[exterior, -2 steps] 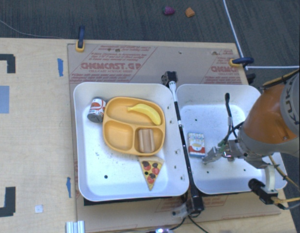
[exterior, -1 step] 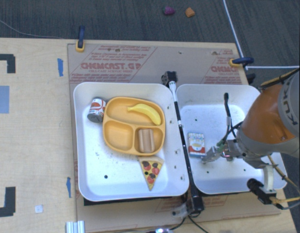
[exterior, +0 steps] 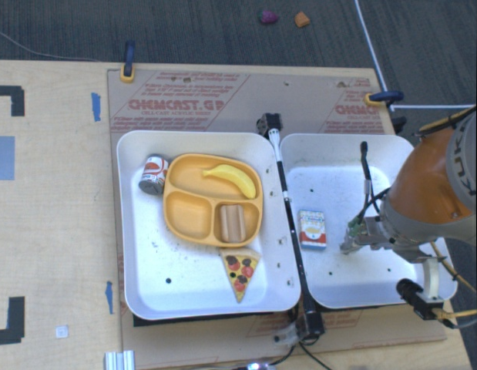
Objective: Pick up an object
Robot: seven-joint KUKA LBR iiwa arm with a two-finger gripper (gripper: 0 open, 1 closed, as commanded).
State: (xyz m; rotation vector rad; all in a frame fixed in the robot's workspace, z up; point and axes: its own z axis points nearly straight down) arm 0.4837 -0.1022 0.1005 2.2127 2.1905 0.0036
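- The arm [exterior: 431,183] leans in from the right of the frame, wrist low over the right bin [exterior: 342,284].
- The gripper [exterior: 354,237] sits centre-right; whether it's spread or closed, I cannot tell.
- Nearest target: the small carton [exterior: 312,228], lying flat just left of the gripper, apart from it.
- Its long axis runs top-to-bottom in the frame.
- So the call looks like a short shift left, then down.

Light: bright, even, diffuse overhead.
Shadows: soft, faint beneath the arm [exterior: 435,183].
Glare: mild on the white bins [exterior: 138,230].
Focus: slightly soft throughout.
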